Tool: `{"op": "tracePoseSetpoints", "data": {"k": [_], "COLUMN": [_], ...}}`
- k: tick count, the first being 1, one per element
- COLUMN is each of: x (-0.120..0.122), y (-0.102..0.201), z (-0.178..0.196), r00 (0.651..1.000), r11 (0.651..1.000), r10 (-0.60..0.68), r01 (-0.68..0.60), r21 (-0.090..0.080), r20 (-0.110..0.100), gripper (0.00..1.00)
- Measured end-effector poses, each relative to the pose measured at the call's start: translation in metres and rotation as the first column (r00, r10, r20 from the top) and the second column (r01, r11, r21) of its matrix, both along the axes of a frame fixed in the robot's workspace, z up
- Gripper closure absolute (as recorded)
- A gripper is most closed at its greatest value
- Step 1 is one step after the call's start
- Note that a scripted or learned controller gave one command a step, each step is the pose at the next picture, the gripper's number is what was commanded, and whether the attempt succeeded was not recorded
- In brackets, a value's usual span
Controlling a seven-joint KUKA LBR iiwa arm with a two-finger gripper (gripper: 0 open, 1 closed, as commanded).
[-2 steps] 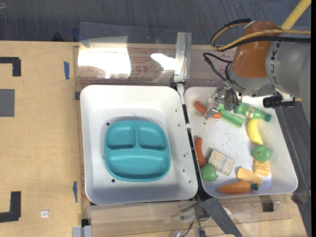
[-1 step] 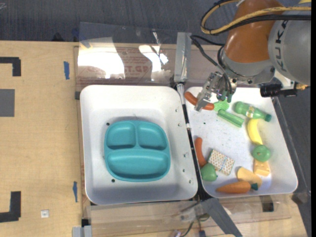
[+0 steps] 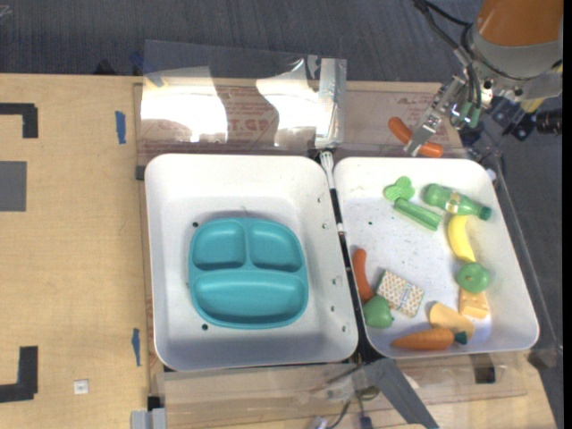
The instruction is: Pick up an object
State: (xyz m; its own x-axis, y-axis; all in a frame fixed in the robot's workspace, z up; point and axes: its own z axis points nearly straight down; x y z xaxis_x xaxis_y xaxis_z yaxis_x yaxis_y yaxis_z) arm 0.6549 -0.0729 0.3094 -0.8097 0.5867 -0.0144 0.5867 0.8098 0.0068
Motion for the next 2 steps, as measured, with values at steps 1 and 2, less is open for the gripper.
{"op": "tracePoseSetpoints", "data": {"k": [1,2], "x": [-0.026,-0.024], "y": [0.068,0.067], "z": [-0.046,-0.032], "r00": [1.000,1.000], "r11": [1.000,1.000], "r10": [-0.023,-0.022], "r01": [0.023,0.022], "r21": [0.004,0.002], "r20": [-0.015,-0.005], "gripper": [1.00,1.00]}}
